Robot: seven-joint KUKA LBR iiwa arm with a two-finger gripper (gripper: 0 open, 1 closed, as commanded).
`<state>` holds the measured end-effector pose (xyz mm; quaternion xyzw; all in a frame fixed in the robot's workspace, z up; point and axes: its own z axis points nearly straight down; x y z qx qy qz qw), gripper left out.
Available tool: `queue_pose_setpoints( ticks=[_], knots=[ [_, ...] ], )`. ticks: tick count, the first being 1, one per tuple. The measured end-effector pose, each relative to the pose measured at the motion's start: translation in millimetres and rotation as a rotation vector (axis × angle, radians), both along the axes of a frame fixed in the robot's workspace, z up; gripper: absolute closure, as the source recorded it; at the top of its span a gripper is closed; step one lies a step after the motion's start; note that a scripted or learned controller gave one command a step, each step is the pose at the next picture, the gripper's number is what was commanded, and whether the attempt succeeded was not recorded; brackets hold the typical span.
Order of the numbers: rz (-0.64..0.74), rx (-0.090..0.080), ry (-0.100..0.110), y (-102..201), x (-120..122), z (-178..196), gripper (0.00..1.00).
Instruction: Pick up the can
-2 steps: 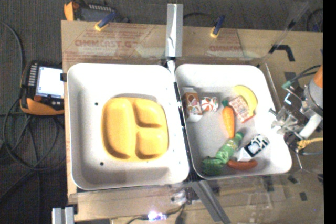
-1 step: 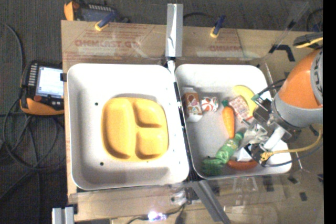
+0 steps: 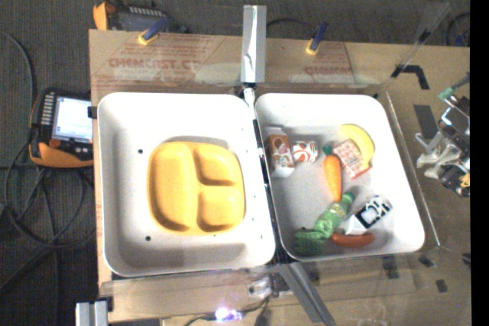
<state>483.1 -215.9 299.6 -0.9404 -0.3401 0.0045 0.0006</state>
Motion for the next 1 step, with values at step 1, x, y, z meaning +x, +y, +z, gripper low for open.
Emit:
queue_pose_setpoints(
  ticks=[1],
  knots=[
    [-0.050,0.006,0.002,-0.7,-1.6,-153.9,1.00]
  ],
)
